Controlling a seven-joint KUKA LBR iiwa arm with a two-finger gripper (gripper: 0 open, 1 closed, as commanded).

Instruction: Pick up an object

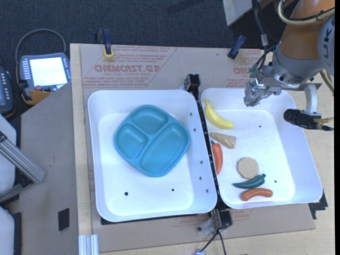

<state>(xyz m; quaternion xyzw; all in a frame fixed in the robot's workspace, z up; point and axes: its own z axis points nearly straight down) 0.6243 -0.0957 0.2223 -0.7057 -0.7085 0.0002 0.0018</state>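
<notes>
My tool (258, 96) hangs over the far edge of the right-hand shallow white bin (289, 142), above bare bin floor and holding nothing; I cannot tell how it is set from this angle.

I judge this to be the approach step, with no object chosen by contact yet. The candidates all lie in this same bin, toward its left and near sides: a curved yellow plastic banana (217, 117) nearest me, a pale tan wedge like a bread piece (223, 139) below it, an orange carrot-shaped piece (217, 157) along the bin's left wall, a round beige cookie-like disc (247, 167), a dark green pepper (249, 182) and an orange-red sausage shape (257, 194) touching or nearly touching it. The next move calls for shifting left toward the banana, then descending straight onto it.

The left-hand white bin (106, 137) holds a blue plastic divided plate (152, 140). Both bins sit on a cardboard sheet with red print (127, 68) on the desk. A handheld screen unit (47, 72) rests at the far left on dark carpet (133, 15).
</notes>
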